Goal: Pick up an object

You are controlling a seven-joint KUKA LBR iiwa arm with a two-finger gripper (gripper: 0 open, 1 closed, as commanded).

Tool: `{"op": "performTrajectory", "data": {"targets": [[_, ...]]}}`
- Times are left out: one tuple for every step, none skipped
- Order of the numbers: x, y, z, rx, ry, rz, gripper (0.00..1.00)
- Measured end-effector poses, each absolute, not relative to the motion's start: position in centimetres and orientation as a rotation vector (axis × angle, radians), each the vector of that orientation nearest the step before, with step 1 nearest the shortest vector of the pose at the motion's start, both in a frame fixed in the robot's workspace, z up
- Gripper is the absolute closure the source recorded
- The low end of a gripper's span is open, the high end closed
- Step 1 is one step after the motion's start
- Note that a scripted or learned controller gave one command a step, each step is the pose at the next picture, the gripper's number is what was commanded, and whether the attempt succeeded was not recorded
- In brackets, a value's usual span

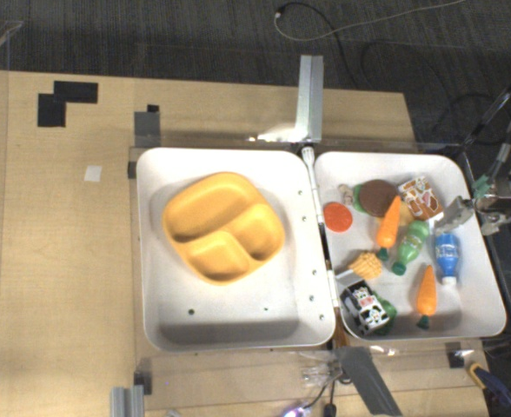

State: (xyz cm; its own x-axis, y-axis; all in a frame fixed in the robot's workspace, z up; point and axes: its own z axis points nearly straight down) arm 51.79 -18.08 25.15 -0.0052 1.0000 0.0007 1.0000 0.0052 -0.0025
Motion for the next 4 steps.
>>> {"op": "performTrajectory", "data": {"targets": [[54.9, -12.1, 16.9, -2.047, -2.379, 0.002, 0.0], [58.2, -15.8, 8.8, -1.85, -2.546, -0.009, 0.0], [58.4, -15.6, 9.7, -1.849, -2.549, -0.014, 1.0], [61.4, -9.6, 19.4, -1.95, -2.464, -0.001, 1.0]]}}
